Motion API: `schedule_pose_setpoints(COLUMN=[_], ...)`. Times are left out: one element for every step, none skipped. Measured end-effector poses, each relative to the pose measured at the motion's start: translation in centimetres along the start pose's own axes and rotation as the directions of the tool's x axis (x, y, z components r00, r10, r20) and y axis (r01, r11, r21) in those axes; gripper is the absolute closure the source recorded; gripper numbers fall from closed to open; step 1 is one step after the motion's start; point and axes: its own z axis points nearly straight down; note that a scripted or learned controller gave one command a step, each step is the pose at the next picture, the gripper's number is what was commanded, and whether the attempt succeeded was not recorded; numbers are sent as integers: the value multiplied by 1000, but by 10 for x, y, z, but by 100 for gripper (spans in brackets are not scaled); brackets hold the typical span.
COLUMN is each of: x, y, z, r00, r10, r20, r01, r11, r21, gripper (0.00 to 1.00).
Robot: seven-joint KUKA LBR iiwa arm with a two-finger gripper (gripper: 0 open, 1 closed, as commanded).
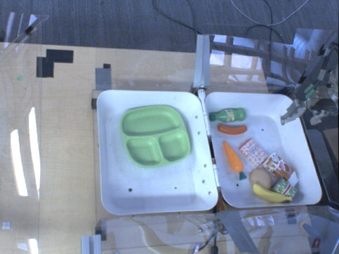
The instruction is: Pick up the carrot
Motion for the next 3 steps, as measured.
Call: schedule_pose_setpoints(x=[1,1,35], y=[2,2,-49], z=[-8,-8,124], r00=[1000,1000,990], r10=[-6,-6,138], r20=[-1,-1,-1], r01=[6,6,-138], r11=[1000,1000,990], r21=[1,1,2], gripper=[100,0,0])
